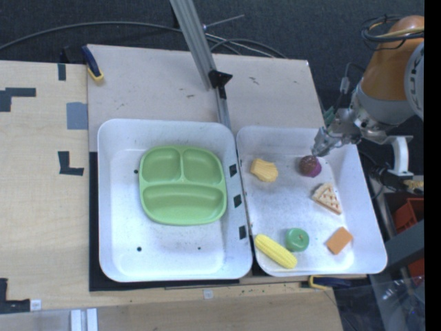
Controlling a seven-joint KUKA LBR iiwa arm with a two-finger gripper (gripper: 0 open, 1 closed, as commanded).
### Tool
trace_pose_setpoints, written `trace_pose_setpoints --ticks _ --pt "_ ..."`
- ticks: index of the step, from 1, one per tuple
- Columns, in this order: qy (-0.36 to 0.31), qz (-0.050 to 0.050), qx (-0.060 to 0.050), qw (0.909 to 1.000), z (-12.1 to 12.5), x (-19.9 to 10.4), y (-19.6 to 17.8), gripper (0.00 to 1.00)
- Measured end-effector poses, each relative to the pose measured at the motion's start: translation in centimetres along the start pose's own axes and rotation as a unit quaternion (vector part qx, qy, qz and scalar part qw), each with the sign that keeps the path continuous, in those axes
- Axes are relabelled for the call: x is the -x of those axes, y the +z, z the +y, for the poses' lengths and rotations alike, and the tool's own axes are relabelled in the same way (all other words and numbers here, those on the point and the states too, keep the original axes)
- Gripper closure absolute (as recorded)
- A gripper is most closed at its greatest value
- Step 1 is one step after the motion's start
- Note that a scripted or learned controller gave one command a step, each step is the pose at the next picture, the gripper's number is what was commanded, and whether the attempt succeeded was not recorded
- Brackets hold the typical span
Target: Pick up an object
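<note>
Here the hand [322,145] is hovering in the right white bin [365,205]; just below it is lying a small round dark-purple toy fruit [310,165]. Its grip state I cannot tell.

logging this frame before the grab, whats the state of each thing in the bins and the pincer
pincer: low over the right bin, just above the purple fruit
purple fruit: on the bin floor
yellow piece: lying loose
waffle wedge: lying flat
green round piece: beside the corn
corn: on its side
orange block: lying loose
green tray: flat in left bin
</note>
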State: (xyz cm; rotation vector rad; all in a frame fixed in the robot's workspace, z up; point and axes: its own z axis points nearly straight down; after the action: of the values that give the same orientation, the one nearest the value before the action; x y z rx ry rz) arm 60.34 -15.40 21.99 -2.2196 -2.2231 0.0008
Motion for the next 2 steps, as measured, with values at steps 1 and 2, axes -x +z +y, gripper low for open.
trace_pose_setpoints --ticks 1,2 --pt "-0.003 0.001 0.0 1.0 0.9 -5.8 0.2 1.0" --pt "-0.002 0.001 -0.001 1.0 1.3 -11.1 0.8 1.0"
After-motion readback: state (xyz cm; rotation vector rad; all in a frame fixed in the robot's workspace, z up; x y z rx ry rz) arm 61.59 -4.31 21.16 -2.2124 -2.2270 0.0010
